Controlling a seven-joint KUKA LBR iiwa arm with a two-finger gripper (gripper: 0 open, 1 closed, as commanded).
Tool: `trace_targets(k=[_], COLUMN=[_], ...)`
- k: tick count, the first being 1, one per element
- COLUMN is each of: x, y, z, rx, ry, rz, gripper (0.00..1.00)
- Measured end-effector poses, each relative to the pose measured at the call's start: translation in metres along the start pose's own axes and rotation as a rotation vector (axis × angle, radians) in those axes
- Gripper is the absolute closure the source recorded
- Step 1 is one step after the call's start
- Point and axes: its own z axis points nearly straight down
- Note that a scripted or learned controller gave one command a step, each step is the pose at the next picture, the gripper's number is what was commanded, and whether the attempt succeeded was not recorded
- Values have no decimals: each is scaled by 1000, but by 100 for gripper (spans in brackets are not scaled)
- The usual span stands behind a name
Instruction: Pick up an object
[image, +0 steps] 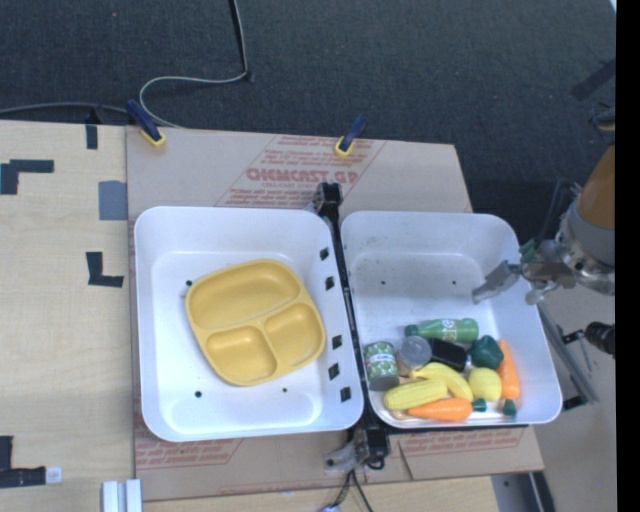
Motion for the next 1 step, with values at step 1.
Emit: trace_targets(k=[1], x=[78], y=[20], z=[118], rx=[-4], ry=[1], rz=[-2], gripper=[0])
